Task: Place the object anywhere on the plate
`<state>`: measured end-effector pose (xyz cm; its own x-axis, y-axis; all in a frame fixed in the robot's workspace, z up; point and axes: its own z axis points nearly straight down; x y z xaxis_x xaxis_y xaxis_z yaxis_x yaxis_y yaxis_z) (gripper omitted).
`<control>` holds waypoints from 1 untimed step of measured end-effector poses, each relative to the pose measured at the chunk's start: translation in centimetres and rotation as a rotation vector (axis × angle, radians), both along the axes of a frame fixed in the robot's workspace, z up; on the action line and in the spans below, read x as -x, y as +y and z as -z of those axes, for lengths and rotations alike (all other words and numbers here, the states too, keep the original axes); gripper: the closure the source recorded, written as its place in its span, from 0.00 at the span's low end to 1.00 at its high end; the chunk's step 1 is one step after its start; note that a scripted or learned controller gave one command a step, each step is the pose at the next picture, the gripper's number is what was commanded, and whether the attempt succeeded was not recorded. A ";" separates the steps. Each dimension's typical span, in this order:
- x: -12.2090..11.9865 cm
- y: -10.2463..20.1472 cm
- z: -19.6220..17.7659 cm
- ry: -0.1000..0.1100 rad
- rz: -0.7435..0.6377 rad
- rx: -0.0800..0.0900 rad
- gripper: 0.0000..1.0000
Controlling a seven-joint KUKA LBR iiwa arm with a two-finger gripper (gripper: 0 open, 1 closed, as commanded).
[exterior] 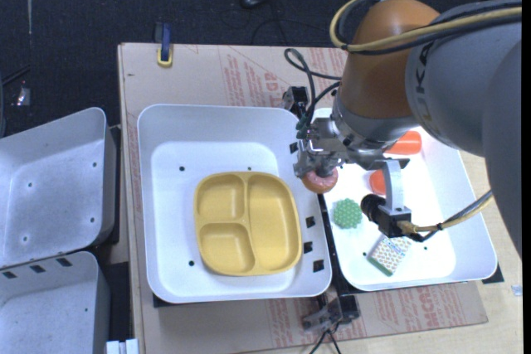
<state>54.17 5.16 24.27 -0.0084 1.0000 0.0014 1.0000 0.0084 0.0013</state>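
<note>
Over the seam between the two bins: we see the gripper hanging under the grey arm with its orange band.
Jaws: we see them closed down around a small round pinkish-red object, which sits between the fingers at their tips.
Task's thing: that pinkish-red object, at the jaws, above the inner wall of the left bin and not over the plate.
Plate: we see a yellow three-compartment plate lying flat in the left bin, to the left of the jaws and a little nearer the camera, apart from them.
Around the jaws: a green bumpy ball lies just right of and below them in the right bin; a green-and-white sponge-like block lies farther on, near that bin's front wall; an orange thing shows to the right, partly hidden by the arm, and another orange bit beside it.
In the way: we see a black part and cables hanging off the wrist over the right bin, covering some of its floor.
Surface: a brown board under both bins, with a blue-and-yellow clamp at its far left corner.
Room: dark speckled floor, loose cables, white panels at the left.
Writing: we see red print on the board, too faint and mirrored to read.
</note>
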 end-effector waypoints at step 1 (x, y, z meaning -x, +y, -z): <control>-1.1 5.5 -0.4 0.000 -0.001 0.000 1.00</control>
